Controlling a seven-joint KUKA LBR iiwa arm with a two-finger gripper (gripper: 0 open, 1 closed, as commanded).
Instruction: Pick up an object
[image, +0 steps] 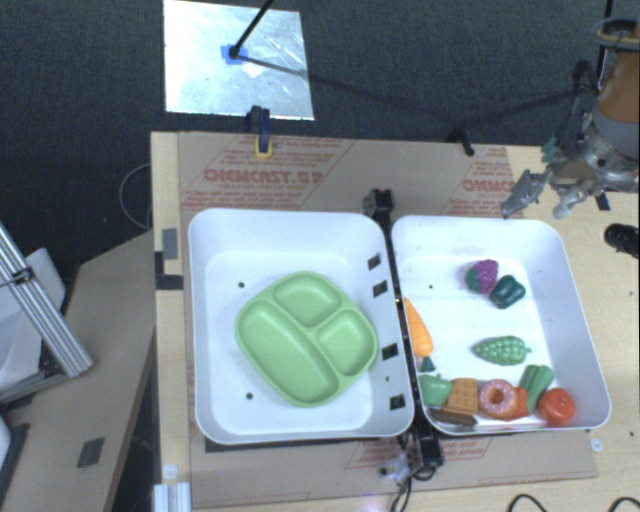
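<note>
Even, fairly bright overhead light; no hard shadows. White bins (300, 225) read near blown-out, with soft grey shading along the inner walls. Foil-like sheet (238, 60) at top shows patchy glare. Dark floor (80, 100) grainy, little detail. Green divided plate (305, 338) casts a faint shadow on its lower edge. Overall soft, low resolution; counter (300, 165) lettering legible but fuzzy. Tool (545, 190) at right edge slightly blurred.
</note>
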